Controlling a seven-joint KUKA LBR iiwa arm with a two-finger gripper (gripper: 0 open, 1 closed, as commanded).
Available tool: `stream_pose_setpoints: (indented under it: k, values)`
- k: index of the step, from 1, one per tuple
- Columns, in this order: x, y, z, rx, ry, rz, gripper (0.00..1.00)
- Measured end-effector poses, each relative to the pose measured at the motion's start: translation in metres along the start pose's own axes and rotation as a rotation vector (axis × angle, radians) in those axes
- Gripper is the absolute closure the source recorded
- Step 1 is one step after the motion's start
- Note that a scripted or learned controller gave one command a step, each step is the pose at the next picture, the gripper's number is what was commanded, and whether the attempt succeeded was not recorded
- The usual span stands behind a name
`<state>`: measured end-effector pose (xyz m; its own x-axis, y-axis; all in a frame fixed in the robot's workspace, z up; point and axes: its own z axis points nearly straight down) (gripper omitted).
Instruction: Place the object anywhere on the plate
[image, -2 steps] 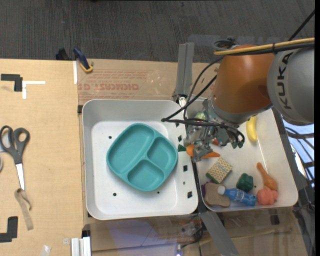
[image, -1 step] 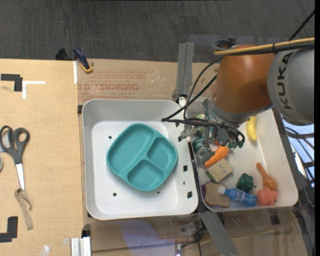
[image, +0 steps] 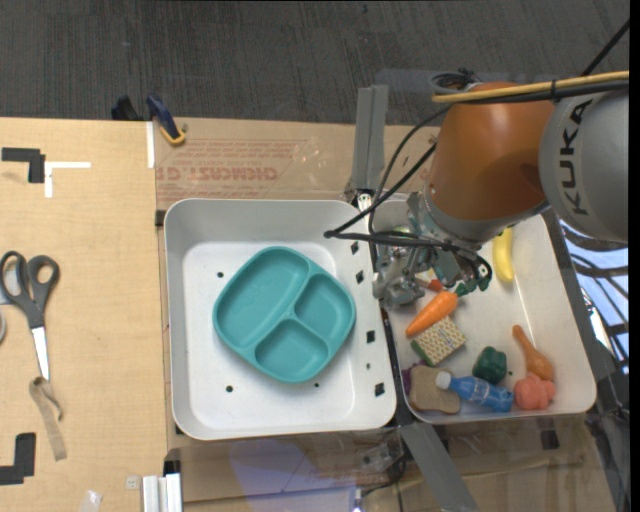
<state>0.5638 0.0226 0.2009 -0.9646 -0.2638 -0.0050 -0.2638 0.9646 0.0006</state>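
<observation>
A teal plate (image: 286, 313) with three compartments lies in the left bin (image: 190, 330), with nothing on it. My gripper (image: 398, 283) hangs low over the upper left part of the right bin (image: 565, 330), just right of the wall between the two bins. The orange-banded wrist (image: 490, 160) hides most of it. An orange carrot (image: 432, 311) lies just right of and below the gripper, close to it. I cannot tell whether they touch.
The right bin also holds a yellow banana (image: 503, 256), a tan waffle-like block (image: 440, 341), a dark green piece (image: 490, 363), an orange gourd shape (image: 529, 351), a pink-orange lump (image: 535, 393), a blue bottle (image: 479, 392) and a brown piece (image: 432, 392). Scissors (image: 30, 300) lie on the bench at left.
</observation>
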Motion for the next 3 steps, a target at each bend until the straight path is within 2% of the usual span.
stream_pose_setpoints:
  k: [1, 2, 3]
  values:
    - [0.047, 0.004, -0.152, 0.000, 0.000, -0.431, 1.00]
    - [0.073, -0.046, -0.201, 0.001, -0.001, -0.666, 1.00]
    - [0.038, -0.017, -0.149, -0.003, 0.002, -0.673, 1.00]
